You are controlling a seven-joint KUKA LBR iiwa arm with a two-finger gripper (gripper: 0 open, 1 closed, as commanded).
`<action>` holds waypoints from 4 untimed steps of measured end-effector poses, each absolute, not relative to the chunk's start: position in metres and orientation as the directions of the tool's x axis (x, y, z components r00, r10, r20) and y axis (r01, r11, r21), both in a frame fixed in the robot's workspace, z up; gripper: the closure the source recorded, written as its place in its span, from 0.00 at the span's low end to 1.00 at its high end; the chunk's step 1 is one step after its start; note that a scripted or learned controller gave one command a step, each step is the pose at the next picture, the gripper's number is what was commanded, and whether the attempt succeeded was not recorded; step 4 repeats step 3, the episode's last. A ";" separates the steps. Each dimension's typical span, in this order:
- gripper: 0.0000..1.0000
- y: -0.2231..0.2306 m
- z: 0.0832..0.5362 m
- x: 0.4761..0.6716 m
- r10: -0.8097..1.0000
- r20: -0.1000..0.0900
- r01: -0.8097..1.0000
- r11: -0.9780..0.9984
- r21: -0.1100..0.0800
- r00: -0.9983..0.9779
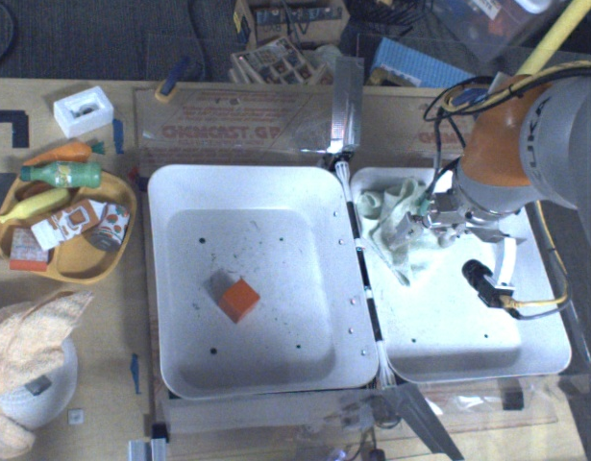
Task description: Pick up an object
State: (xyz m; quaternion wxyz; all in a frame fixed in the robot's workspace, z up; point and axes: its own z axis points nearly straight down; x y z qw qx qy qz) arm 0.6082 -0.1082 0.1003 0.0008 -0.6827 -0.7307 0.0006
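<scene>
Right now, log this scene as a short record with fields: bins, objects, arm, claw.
left bin: holds an orange block
right bin: holds a pale green cloth near its far left corner
arm: reaches in over the right bin
claw: at the cloth's right edge; grip unclear
beside bins: yellow bowl of items, left of the bench

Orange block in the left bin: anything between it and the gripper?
Yes. The orange block lies in the left bin; the gripper is over the right bin, by a pale cloth. The bins' adjoining rims lie between.
</scene>
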 end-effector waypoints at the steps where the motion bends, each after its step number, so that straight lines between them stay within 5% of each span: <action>1: 0.00 -0.096 0.091 0.666 0.955 -0.003 0.955 0.298 0.001 -0.298; 2: 1.00 -0.095 0.100 0.667 0.954 -0.004 0.954 0.300 0.003 -0.300; 3: 1.00 0.003 0.183 0.640 0.999 -0.002 0.999 0.048 0.001 -0.048; 4: 1.00 0.003 0.183 0.640 0.999 -0.002 0.999 0.048 0.001 -0.048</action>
